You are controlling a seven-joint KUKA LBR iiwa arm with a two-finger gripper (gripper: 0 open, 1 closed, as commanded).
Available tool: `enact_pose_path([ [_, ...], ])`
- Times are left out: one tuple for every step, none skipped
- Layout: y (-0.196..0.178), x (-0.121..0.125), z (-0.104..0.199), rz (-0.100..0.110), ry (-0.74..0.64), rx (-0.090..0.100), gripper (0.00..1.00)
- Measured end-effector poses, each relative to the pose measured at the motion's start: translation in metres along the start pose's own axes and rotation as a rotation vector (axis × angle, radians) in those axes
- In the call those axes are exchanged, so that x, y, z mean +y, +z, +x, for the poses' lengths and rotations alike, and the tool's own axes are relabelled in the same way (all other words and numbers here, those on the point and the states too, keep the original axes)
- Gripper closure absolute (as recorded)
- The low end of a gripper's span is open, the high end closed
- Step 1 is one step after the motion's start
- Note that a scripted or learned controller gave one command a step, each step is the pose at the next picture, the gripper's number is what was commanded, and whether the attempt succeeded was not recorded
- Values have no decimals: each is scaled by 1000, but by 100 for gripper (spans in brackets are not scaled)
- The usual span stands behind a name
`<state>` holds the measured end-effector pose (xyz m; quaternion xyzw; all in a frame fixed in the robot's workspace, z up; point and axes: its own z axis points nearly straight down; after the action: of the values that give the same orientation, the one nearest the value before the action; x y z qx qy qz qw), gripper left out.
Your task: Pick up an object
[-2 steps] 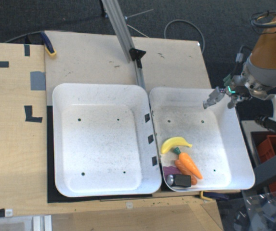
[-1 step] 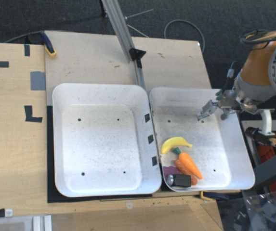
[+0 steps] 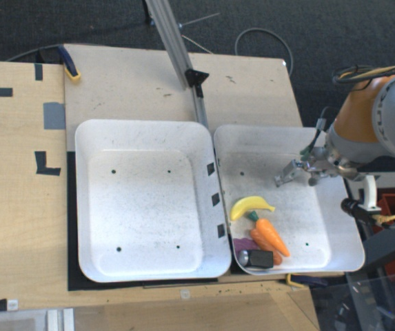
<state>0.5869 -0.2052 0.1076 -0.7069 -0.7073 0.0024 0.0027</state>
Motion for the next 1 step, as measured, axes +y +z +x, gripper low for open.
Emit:
enact_pose_path([
  [20, 0, 1, -5, -1, -2, 0],
])
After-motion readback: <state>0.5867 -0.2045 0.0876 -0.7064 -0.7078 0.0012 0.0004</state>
